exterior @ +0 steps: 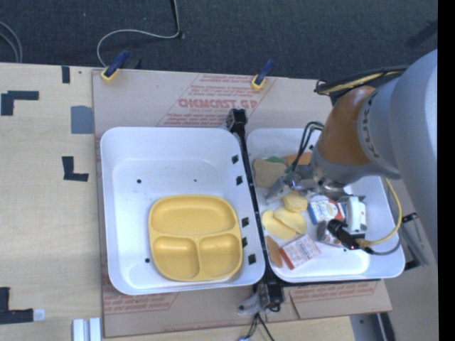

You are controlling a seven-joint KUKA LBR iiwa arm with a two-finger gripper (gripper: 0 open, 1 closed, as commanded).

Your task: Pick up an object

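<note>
Closest to the lens is the arm, its grey bulk and orange band bent down over the right bin. The gripper sits low among the clutter there. The wrist hides its opening, so I cannot tell whether it is wide, narrow or closed on anything.

Nothing is visibly lifted, so I judge this to be the reach-and-grasp step, with the pick not yet made. The likeliest target is the small pale yellow piece, which lies just beside the gripper on its left and a little nearer the front wall. A larger pale yellow piece touches it from the front. A small white carton with blue and red print lies right under the wrist. A red-and-white packet and an orange piece rest by the front wall, and a flat khaki piece lies toward the back.

The next move calls for closing on a single item and rising straight up. The pieces are packed so tightly that a neighbour could be nudged or dragged along.

The left bin holds a yellow divided tray, well apart from the gripper. Both bins stand on a cardboard sheet on the worktop.
</note>
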